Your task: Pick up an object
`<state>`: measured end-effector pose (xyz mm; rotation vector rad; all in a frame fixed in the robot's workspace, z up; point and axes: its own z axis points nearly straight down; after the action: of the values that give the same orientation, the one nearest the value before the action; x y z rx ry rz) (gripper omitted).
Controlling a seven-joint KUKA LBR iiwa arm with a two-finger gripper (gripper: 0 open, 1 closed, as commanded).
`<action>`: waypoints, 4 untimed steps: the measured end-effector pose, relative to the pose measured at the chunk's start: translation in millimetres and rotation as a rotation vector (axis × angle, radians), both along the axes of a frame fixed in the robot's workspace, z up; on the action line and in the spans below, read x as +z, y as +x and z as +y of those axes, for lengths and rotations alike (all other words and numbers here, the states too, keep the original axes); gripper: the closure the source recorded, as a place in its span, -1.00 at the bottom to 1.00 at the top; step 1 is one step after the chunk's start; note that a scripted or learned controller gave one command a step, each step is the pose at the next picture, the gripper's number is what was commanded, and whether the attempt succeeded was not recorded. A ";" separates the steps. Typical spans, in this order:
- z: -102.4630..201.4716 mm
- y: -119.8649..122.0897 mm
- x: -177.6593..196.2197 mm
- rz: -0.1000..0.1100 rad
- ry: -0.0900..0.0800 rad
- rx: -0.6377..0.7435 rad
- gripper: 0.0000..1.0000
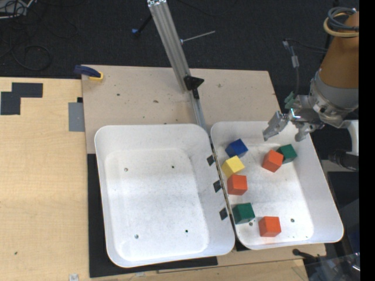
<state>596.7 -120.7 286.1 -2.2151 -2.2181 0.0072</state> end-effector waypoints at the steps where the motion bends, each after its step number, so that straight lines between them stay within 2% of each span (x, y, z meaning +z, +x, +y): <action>1: -0.7 0.6 2.7 -0.005 -0.001 -0.002 -1.00; 2: -8.5 -5.5 -47.9 0.000 -0.001 -0.003 -1.00; 3: -3.9 -6.7 -112.5 0.002 0.000 -0.002 -1.00; 4: 0.2 -7.9 -155.2 -0.004 -0.001 -0.004 -1.00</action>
<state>588.8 -120.5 130.8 -2.2223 -2.2154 0.0036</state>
